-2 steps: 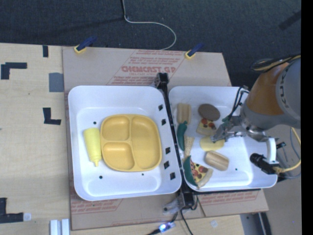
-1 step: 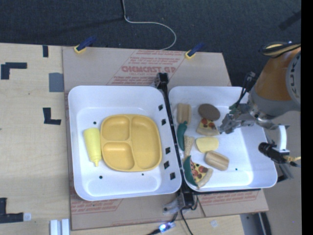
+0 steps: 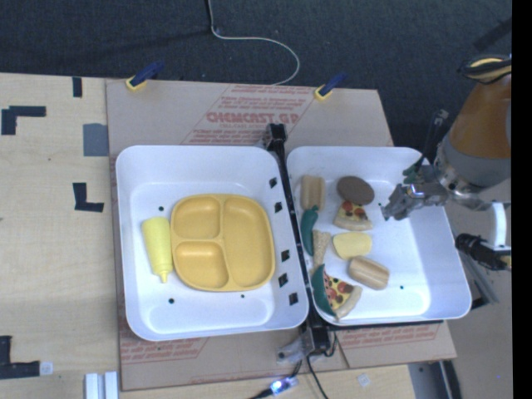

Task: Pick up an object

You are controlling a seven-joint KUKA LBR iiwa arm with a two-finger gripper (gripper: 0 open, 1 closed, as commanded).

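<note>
The gripper (image 3: 397, 206) hangs over the right bin (image 3: 432, 260), its fingers narrow and holding nothing. The toy food lies to its left: the brown patty (image 3: 356, 189) and pizza slice (image 3: 352, 215) nearest, apart from the fingertips.

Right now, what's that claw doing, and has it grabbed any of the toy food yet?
Claw over right bin, nothing seen in it. Toy food untouched; nearest: pizza slice, brown patty. Nothing blocking.
</note>
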